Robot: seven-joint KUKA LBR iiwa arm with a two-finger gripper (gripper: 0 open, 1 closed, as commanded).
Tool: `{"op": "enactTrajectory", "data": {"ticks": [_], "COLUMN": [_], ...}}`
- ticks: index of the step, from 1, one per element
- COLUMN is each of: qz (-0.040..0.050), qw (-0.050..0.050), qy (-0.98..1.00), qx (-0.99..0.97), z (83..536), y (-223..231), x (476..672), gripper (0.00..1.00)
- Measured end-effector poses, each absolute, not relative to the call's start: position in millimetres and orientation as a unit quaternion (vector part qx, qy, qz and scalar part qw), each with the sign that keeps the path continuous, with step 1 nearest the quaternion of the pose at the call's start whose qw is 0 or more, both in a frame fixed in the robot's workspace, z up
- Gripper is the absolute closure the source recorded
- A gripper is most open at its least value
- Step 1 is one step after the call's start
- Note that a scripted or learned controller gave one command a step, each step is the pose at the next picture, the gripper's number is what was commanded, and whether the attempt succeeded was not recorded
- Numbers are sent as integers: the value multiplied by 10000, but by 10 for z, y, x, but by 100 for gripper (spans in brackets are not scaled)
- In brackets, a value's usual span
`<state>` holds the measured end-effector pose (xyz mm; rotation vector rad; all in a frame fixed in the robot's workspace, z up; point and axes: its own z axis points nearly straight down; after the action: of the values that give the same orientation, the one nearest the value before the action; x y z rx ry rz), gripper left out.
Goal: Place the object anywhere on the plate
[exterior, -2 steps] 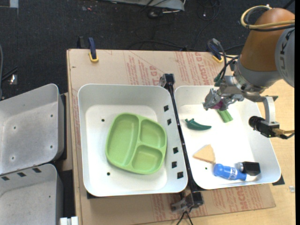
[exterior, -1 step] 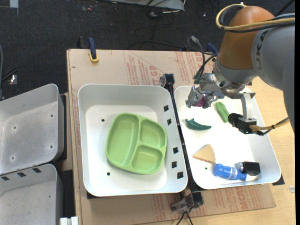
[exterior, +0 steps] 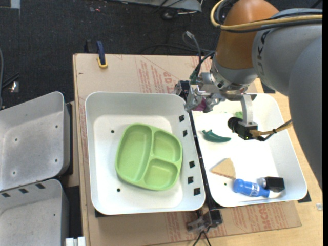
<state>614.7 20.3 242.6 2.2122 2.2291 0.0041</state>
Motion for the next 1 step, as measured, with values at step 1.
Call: {"op": "enactTrajectory", "data": {"ticks": [1], "qz": [10], "qw": [10], "qy": [7086], "qx": [7056], "z": [2431], "y": [616], "x": [6356], "gripper": [100]}}
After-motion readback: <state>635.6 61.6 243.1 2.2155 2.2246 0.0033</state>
